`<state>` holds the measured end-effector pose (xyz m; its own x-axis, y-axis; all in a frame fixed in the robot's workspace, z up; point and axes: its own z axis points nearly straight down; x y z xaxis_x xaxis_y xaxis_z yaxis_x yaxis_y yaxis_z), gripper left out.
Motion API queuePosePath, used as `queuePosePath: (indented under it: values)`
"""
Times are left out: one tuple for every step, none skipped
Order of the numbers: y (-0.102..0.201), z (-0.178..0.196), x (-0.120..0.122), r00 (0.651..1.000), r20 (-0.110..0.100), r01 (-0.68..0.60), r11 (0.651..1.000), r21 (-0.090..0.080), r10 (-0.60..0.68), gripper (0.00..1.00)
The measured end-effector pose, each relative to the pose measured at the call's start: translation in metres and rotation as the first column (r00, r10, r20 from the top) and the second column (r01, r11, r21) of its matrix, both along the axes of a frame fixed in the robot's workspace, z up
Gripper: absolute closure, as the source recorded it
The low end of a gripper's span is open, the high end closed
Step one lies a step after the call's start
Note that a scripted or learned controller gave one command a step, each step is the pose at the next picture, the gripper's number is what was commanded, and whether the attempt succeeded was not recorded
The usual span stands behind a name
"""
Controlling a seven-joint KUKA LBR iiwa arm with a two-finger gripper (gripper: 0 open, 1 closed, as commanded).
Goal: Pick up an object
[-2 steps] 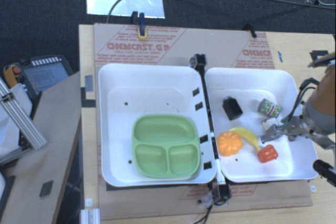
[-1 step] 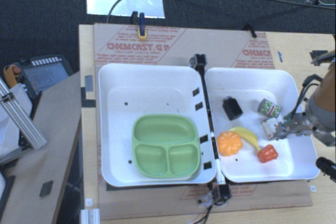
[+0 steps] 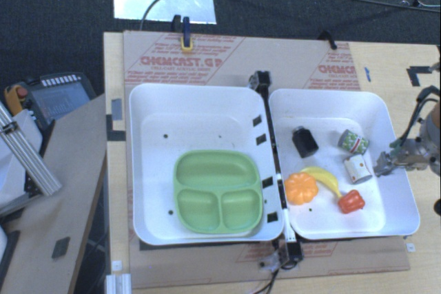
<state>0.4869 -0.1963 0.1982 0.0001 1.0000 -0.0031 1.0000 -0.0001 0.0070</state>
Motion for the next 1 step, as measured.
queuePosePath:
  values:
    - [-0.0003,0.0045,0.0010,1.000,-0.004,-0.002,1.000,0.002,0.002,1.00]
